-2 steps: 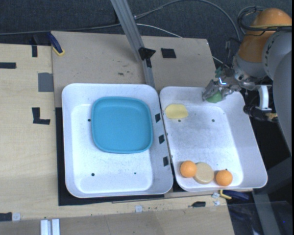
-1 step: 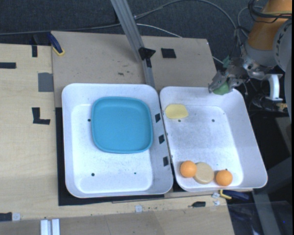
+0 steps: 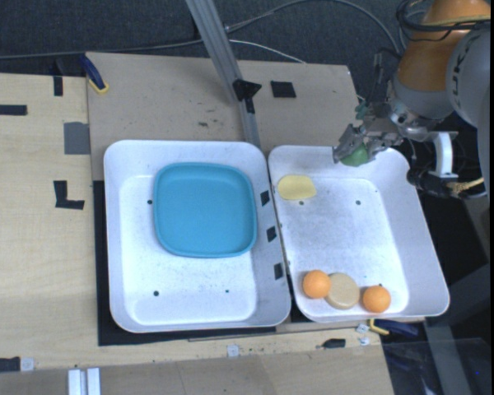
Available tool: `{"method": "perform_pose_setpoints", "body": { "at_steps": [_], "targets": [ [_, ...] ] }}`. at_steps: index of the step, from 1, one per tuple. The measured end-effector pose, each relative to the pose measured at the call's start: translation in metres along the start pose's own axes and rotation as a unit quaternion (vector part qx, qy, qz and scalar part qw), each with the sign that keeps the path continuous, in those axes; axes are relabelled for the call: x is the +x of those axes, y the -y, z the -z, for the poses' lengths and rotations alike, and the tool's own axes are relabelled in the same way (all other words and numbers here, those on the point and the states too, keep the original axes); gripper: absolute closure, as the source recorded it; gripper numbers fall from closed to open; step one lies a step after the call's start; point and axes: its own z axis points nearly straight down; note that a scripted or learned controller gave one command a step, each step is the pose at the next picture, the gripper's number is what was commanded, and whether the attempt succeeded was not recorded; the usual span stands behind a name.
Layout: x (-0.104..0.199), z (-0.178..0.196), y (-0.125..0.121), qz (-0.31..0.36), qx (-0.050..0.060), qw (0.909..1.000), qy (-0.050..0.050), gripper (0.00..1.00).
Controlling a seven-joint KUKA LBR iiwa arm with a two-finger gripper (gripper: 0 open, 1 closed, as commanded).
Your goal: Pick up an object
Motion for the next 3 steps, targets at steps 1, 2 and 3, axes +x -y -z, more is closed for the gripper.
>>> {"method": "perform_pose_setpoints", "body": {
  "at_steps": [1, 2, 3],
  "targets": [
    [0.043, 0.01, 0.023, 0.0, 0.001, 1.0, 0.0, 1.0],
    [0.101, 0.007, 0.047, 0.001, 0.001, 1.0, 0.0, 1.0],
    [0.157, 0.008, 0.06, 0.001, 0.001, 1.0, 0.0, 1.0]
  ]
}}
